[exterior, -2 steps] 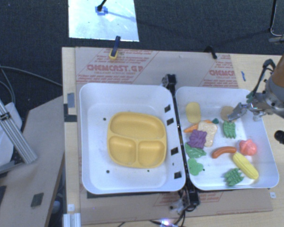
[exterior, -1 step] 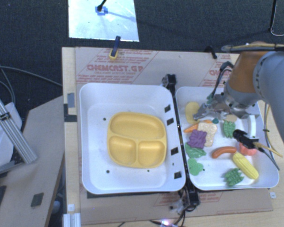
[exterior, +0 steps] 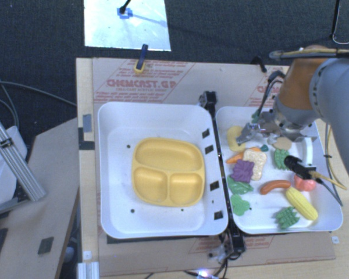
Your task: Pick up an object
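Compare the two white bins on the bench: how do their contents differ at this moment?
The left bin holds one thing, a yellow divided plate lying flat near its middle; the right bin holds many small toy foods, among them a corn cob, a sausage and a purple piece. The arm's gripper hangs over the right bin, while nothing hangs over the left bin. Both bins are shallow, white and similar in size.

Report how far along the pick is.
Done: the gripper is down in the right bin, at the pile's upper left beside a yellow piece. In hand: nothing visibly lifted. Left: corn, sausage and purple piece all lie in the bin; the yellow tray sits in the left bin.
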Available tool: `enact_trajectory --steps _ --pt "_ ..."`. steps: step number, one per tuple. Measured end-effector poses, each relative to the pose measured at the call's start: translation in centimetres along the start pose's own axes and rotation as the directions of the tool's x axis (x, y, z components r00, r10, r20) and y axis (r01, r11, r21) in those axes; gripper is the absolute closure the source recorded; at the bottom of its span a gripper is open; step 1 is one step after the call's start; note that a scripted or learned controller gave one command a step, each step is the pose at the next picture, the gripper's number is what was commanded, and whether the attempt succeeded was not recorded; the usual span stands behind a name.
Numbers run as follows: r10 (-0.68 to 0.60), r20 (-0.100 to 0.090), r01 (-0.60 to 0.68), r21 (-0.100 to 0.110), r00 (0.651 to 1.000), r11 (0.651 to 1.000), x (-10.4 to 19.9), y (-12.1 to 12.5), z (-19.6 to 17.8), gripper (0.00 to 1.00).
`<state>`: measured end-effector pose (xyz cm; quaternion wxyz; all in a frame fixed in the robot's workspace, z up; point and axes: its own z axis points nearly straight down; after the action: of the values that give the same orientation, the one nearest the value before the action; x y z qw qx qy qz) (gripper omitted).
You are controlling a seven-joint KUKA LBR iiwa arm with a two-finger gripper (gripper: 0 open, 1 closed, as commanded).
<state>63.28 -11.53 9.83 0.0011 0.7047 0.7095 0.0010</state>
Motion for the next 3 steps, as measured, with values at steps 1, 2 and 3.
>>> enact_trajectory --steps 1,2,3 --pt "0.01 0.003 -0.009 -0.003 1.0 1.0 -7.4 -1.5 1.1 0.0" --pt "0.001 0.003 -0.001 -0.006 1.0 1.0 -8.3 3.0 -0.9 0.0" --pt "0.011 -0.003 -0.011 0.011 1.0 1.0 -8.8 -8.2 1.5 0.0"
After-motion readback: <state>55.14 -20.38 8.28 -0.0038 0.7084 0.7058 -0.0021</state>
